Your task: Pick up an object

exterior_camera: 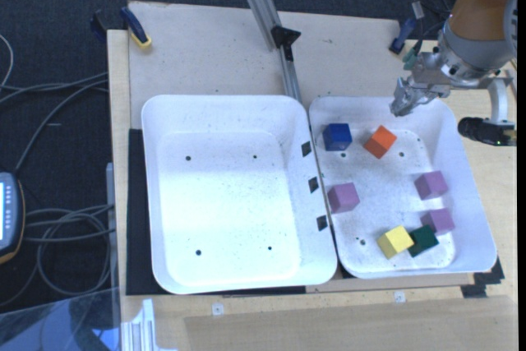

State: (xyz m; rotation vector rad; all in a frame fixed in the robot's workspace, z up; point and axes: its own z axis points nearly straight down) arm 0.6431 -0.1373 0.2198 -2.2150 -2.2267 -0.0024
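- My tool [406, 101] is hanging over the far rim of the right bin [465, 177], and honestly I can't tell from this angle if it's open or closed.
- Nothing visible in it.
- Orange cube [380, 141] sits nearest, just below the tool, with the blue cube [337, 136] beside it.
- Purple cubes: one by the divider [343, 196], one at the right wall [431, 184], another [441, 219] below that.
- Yellow cube [395, 241] and green cube [424, 240] are touching at the near edge.
- Left bin [160, 177] is next door on the surface [205, 45].
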